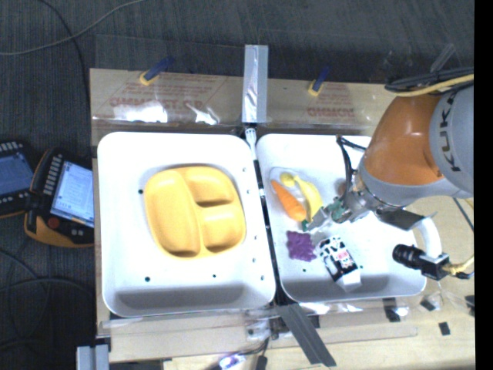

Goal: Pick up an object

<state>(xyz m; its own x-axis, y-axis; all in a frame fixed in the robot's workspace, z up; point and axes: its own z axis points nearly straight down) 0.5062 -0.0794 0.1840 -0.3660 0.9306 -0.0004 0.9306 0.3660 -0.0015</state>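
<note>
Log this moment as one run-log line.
phase: reaching | gripper: low in right bin, beside orange carrot toy, above purple toy | grasp: none seen | left bin: yellow divided tray

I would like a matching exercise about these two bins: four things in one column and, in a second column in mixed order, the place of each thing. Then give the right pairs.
Things
1. yellow divided tray
2. orange carrot
3. purple item
4. black and white item

Places
A. right bin, near its front edge, right of the purple one
B. left bin, in its middle
C. right bin, upper left part, beside a yellow item
D. right bin, just below the carrot, close to the gripper

Pairs: 1-B, 2-C, 3-D, 4-A
</note>
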